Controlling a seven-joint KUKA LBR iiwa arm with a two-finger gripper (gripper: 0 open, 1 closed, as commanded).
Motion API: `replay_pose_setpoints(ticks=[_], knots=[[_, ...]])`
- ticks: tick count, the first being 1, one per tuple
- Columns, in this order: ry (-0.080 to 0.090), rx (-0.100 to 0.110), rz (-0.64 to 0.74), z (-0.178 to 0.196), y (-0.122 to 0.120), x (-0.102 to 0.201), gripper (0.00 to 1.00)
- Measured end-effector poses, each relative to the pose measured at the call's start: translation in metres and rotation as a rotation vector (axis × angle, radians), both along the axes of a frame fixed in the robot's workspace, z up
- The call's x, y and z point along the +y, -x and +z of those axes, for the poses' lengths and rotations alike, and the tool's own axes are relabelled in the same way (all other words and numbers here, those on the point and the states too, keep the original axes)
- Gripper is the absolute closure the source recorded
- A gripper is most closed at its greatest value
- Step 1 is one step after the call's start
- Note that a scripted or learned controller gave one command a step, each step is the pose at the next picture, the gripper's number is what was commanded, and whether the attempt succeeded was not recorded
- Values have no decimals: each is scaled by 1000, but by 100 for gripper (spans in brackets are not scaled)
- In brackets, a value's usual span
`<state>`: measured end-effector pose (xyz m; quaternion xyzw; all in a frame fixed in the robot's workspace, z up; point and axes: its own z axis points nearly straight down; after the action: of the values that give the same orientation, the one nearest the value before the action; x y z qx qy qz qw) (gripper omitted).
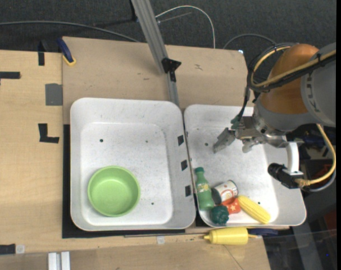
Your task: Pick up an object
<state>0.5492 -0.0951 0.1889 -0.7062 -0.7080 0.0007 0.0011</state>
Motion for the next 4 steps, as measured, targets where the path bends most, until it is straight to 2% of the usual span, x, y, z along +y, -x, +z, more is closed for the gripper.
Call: replay_pose_setpoints(ticks=[1,2,3,4], knots=[[0,-1,0,0,0,0,0],[1,5,-2,-47,4,-7,0],[2,-2,-1,-98,4,-7,0],[0,0,0,-87,4,-6,100]])
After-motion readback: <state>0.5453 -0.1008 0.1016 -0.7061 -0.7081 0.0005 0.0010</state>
